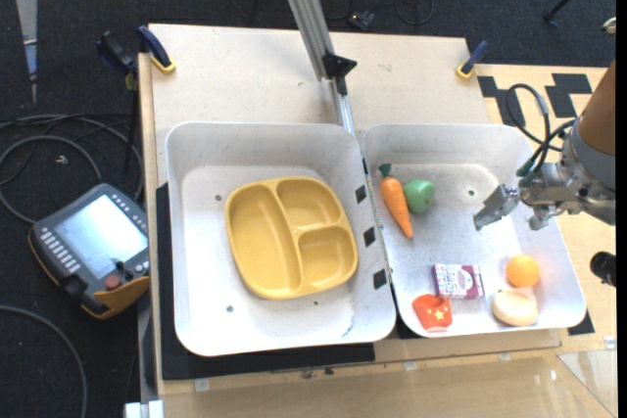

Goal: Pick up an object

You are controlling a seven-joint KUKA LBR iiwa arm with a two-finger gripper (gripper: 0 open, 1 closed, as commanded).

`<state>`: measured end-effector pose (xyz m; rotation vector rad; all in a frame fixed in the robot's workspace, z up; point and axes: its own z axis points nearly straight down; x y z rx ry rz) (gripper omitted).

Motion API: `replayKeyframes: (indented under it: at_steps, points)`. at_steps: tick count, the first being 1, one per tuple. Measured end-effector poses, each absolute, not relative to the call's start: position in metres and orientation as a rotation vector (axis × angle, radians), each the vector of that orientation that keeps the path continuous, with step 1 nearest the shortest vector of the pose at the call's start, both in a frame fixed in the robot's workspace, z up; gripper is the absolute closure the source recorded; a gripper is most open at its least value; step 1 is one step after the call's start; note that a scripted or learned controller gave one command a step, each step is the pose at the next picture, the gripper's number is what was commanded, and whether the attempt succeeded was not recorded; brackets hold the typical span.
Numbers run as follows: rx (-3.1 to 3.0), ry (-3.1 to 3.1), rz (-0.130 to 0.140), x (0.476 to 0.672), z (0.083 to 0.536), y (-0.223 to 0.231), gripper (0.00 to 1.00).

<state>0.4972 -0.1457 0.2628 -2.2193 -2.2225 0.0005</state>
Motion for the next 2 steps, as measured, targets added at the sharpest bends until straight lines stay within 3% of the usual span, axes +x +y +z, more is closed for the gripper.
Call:
replayKeyframes:
  at_steps: [1,2]
  points:
    - [-2.220,-2.222,0.000,0.497,0.263,-0.146,0.00]
    - [-2.219,-2.218,0.005,0.502,0.218,-0.147,0.00]
